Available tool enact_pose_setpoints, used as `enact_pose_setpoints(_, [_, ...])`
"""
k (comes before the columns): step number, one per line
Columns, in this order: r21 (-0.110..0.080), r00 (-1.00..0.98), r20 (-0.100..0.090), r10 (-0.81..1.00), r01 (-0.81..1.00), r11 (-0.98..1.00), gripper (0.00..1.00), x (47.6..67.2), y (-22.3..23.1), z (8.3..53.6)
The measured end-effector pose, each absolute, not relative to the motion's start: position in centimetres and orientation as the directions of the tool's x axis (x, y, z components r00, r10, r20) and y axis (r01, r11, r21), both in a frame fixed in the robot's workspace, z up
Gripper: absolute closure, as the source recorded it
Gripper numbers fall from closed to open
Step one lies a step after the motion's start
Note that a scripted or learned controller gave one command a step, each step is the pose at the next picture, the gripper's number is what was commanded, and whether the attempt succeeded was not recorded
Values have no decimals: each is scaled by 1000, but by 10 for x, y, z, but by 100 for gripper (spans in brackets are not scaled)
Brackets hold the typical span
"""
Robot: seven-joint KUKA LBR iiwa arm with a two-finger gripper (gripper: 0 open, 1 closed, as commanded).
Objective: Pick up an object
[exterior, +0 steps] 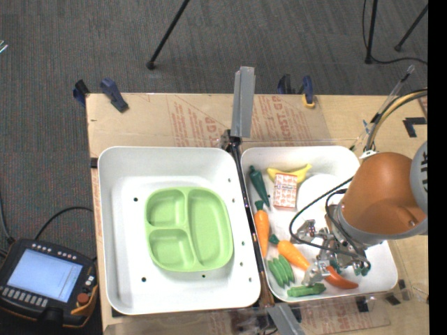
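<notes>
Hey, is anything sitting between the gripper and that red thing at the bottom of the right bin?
Nothing visible does. The gripper hangs right over the red piece in the right bin, with an orange carrot just to its left.

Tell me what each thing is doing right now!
Green tray: lying flat in the left bin.
Banana: lying in the right bin.
Carton: lying flat beside the banana.
Carrots: lying loose.
Hand: low over the toys.
</notes>
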State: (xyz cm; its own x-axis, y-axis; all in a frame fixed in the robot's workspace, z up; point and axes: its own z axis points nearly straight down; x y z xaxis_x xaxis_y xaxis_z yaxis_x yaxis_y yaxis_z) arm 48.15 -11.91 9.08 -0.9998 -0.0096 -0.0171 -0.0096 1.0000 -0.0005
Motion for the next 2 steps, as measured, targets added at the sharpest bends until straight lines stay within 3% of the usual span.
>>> enact_pose_setpoints(1, [2,-999,-2,32,32,999,0,548,-80,87])
enact_pose_setpoints(2, [1,-987,1,159,159,987,0,498,-84,87])
